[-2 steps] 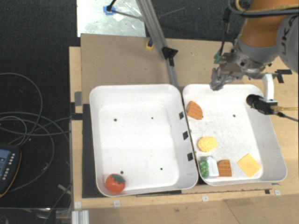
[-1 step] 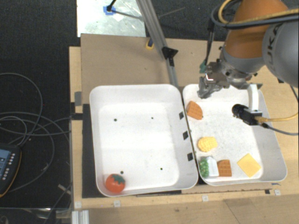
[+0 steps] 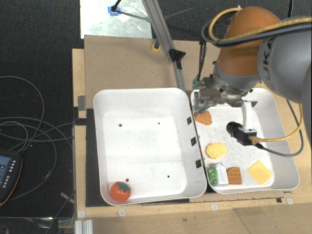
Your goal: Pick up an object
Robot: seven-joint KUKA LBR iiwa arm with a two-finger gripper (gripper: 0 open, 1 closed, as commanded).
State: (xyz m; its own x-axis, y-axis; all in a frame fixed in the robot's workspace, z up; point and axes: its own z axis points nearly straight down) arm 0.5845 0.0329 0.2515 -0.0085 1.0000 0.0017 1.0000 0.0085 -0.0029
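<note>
The arm (image 3: 263, 43) reaches in from the right and hangs over the far left part of the right bin (image 3: 287, 177). Its gripper (image 3: 204, 103) sits low above the bin's floor, close to the wall shared with the left bin (image 3: 105, 101). Whether anything is held cannot be told from this angle.

Just below the gripper, touching or nearly touching its tip, lies an orange wedge (image 3: 204, 118), a small piece with a pointed end. It rests on the bin floor beside the dividing wall.

Farther toward the near edge of the same bin lie a yellow corn cob (image 3: 216, 150), then a green and white piece (image 3: 215, 174), a brown waffle block (image 3: 234, 175) just beside it, and a yellow cheese slab (image 3: 260, 172) to their right. All of these are well apart from the gripper.

A red tomato (image 3: 120, 191) sits alone in the near left corner of the left bin.
</note>
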